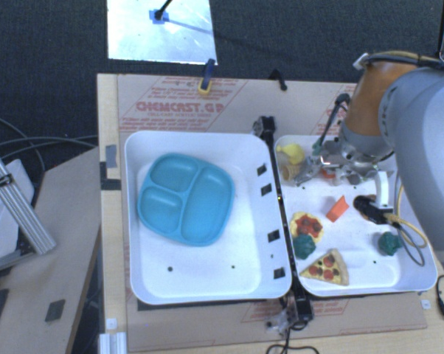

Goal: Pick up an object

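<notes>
Presently: left bin (152, 275), blue divided plate (185, 199); right bin (410, 275), yellow toy (291, 154) at far left, pizza slice (327, 267) near, orange wedge (337, 208) mid; gripper (327, 161) beside yellow toy, finger state cannot be told.

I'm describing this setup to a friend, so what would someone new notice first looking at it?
Probably the blue divided plate, alone in the left bin. Next, the big grey arm coming in from the right, its gripper low over the far end of the right bin. Near it lies a scatter of small toy food: a pizza slice, an orange piece and a yellow piece.
</notes>
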Tool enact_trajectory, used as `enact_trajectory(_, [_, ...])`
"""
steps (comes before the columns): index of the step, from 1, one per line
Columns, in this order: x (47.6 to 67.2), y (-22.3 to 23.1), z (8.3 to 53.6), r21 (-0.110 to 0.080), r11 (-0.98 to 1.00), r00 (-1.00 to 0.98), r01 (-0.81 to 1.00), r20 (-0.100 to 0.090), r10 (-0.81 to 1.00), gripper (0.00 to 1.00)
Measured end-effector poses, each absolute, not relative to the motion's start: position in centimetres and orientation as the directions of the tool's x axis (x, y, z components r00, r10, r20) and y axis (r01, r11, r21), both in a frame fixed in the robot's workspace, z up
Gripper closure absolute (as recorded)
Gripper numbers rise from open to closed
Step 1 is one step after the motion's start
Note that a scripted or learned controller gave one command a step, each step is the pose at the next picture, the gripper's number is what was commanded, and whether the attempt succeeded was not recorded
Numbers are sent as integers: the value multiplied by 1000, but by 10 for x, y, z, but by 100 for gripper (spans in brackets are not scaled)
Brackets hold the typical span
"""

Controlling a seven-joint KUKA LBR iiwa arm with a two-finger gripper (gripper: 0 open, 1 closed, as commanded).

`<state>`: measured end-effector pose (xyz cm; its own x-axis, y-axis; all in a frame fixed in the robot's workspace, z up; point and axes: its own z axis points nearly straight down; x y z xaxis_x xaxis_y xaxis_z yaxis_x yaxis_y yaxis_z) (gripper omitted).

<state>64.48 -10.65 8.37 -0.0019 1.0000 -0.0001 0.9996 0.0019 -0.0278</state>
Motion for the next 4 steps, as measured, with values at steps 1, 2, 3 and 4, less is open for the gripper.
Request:
enact_trajectory(1, [564, -115, 84, -5, -3, 3, 1000, 1, 1000, 0])
enact_trajectory(2, [553, -84, 84, -1, 5, -5, 1000, 2, 1000, 0])
enact_trajectory(3, [491, -10, 190, 7, 10, -10, 1000, 3, 1000, 0])
enact_trajectory(4, [493, -14, 195, 5, 6, -6, 1000, 0, 1000, 100])
